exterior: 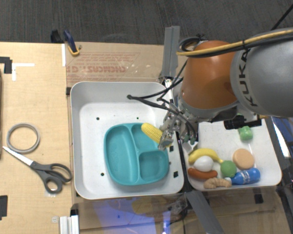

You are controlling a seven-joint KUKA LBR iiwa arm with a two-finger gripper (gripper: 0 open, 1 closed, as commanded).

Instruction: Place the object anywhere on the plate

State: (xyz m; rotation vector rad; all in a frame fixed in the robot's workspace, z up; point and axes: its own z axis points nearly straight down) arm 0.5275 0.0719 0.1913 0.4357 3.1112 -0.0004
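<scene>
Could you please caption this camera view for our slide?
Gripper holds corn over the teal plate in the left bin.

We see the end effector (167, 139) over the left bin (88, 106), yellow corn cob (151, 130) at its fingertips, right above the teal plate's (122, 155) upper edge.

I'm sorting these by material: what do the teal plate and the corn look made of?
The teal plate looks like moulded plastic: smooth, even colour, rounded compartment walls, soft sheen. The corn is probably a plastic or rubber toy: uniform yellow, regular kernel ridges, though the view is too coarse to be sure.
</scene>
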